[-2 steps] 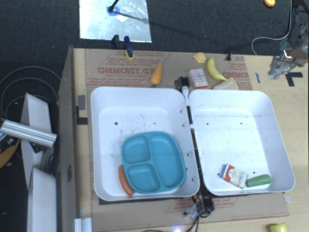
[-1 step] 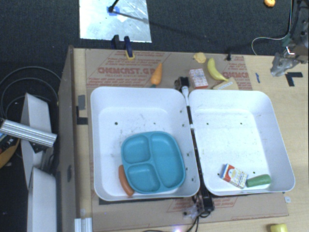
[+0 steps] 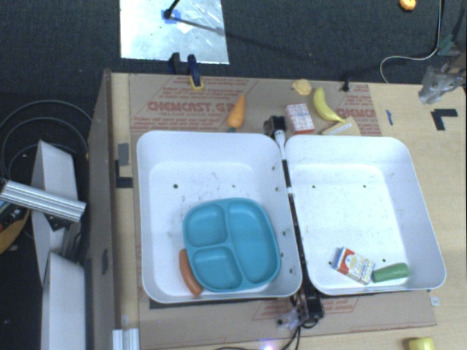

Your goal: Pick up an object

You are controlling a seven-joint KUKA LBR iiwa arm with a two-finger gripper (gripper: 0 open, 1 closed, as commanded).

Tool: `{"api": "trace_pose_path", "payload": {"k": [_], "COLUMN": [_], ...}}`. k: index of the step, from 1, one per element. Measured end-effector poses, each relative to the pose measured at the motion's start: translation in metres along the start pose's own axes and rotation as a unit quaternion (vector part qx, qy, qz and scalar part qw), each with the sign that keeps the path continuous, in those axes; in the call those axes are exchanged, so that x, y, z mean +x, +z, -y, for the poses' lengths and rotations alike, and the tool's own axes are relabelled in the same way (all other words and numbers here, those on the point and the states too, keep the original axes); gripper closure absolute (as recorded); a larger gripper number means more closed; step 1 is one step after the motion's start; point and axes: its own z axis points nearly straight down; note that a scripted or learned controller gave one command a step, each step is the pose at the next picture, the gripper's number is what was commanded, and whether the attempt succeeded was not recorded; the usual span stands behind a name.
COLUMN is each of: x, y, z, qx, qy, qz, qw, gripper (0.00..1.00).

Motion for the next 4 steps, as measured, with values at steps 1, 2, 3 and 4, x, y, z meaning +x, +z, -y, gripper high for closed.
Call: {"api": "trace_pose_path", "payload": {"k": [1,2,3,4], "x": [0.001,0.0,0.015,0.0], "y": [0.121,0.087,0.089,0.062], "z": [0.002,0.011,0.006,0.0], "qx": [0.006,0.0,0.001,0.0], "qy": [0.001,0.002,0.0,0.001], "qz": [-0.001,0.0,0.0,0.0], "qw": [1.0,1.0,1.0,1.0], "gripper": [1.0,1.0,1.0,1.0]}}
